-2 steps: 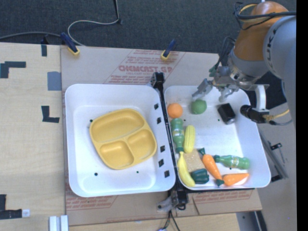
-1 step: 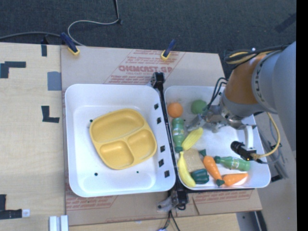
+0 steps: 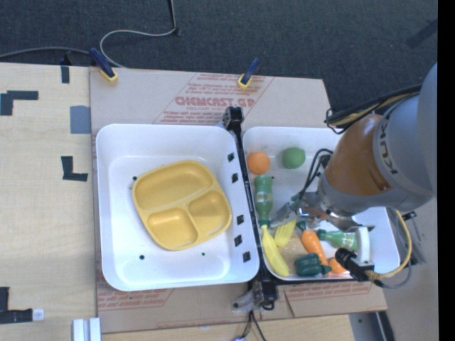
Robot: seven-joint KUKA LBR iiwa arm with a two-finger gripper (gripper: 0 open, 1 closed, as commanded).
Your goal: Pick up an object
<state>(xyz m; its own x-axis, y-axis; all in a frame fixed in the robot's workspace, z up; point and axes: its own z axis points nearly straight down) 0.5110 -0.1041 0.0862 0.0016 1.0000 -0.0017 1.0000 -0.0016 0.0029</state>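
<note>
1. Corn cob (image 3: 285,231) is the likely target: it lies in the right bin (image 3: 318,139), touching the banana (image 3: 274,253) and just beside the green bottle (image 3: 264,196).
2. Gripper (image 3: 304,215) hangs low over the right bin, near the corn cob and the carrot (image 3: 311,242). Whether its jaws are spread or pressed together cannot be told; the wrist hides them.
3. Centre the jaws across the cob's short axis before descending; neighbouring items crowd it.
4. Avoid pinching the banana along with the cob.
5. Lift straight up, clear of the bin wall.
6. Left bin (image 3: 114,190) holds a yellow divided tray (image 3: 182,203); it plays no part here.
</note>
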